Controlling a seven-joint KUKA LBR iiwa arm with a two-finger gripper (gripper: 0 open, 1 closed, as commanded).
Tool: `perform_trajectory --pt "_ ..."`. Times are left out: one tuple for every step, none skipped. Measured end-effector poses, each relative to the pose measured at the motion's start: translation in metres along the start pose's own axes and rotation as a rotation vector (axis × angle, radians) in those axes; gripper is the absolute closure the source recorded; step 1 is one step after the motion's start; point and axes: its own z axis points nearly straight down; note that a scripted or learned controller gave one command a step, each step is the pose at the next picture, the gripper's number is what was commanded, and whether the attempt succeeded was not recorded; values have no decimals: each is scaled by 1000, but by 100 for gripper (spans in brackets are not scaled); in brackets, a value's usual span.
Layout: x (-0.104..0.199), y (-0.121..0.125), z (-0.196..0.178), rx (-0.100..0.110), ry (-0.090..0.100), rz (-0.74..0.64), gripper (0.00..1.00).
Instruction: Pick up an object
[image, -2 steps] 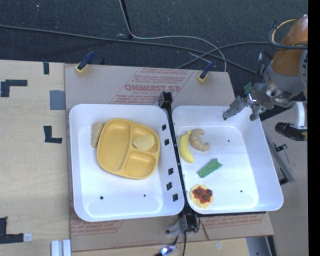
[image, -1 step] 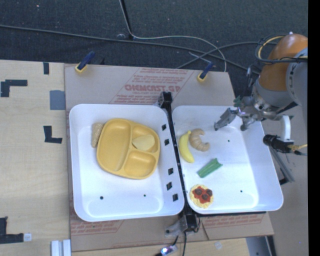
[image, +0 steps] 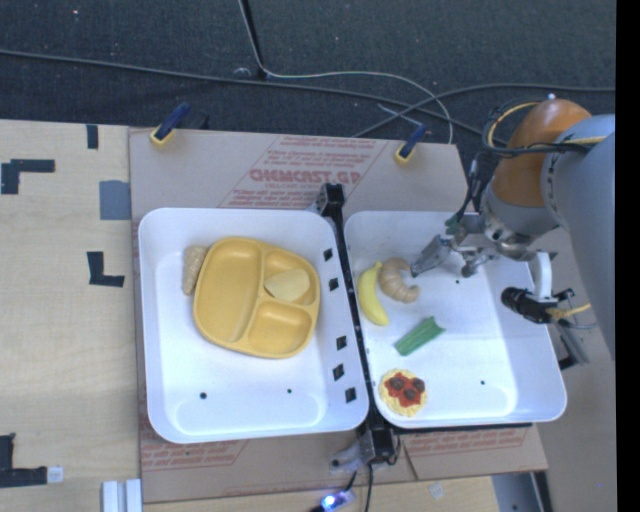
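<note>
The grey arm (image: 585, 190) reaches in from the right, its orange band (image: 535, 150) showing high above the wrist. The gripper (image: 440, 257) points left and slightly down, held low, its two fingers (image: 428, 256) parted with nothing between them.

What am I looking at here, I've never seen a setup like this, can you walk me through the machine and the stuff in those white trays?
This is one photo from a camera fixed above a workbench, looking down at a slant. The grey machine with the orange band on the right is a robot arm. Its tip carries a two-finger gripper, which hangs over the right bin and holds nothing that I can see. In that bin lie toy foods: a banana, a tan croissant-like piece touching it, a green piece and a small pizza. The left bin holds a yellow divided plate with a pale slice in one compartment and a tan piece at its left edge. The arm's job is to pick something up.
</note>
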Motion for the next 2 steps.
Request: perform_trajectory --pt "1 2 -12 -3 0 -2 100" --pt "3 -2 -52 -11 0 1 100"
